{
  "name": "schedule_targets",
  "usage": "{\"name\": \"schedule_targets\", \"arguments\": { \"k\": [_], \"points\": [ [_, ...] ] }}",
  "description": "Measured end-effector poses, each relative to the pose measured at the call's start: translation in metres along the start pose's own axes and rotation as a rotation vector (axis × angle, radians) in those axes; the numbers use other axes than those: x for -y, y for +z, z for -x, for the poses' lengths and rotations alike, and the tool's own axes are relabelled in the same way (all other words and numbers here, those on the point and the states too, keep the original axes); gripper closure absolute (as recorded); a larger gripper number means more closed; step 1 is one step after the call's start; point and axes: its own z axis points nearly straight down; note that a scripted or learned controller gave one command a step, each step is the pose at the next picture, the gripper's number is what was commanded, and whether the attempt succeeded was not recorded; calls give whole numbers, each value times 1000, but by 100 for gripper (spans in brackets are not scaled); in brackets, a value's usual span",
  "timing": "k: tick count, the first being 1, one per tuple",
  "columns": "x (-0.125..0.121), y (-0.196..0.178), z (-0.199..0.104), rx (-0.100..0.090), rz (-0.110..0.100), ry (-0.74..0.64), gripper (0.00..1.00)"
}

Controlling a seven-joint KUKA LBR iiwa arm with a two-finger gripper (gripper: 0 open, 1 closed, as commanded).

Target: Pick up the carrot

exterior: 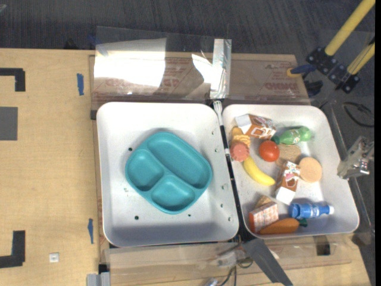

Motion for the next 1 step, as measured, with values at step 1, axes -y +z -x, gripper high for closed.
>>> {"name": "schedule_targets", "arguments": {
  "k": [1],
  "points": [
    [3,9,-4,2,0,-238,100]
  ]
}}
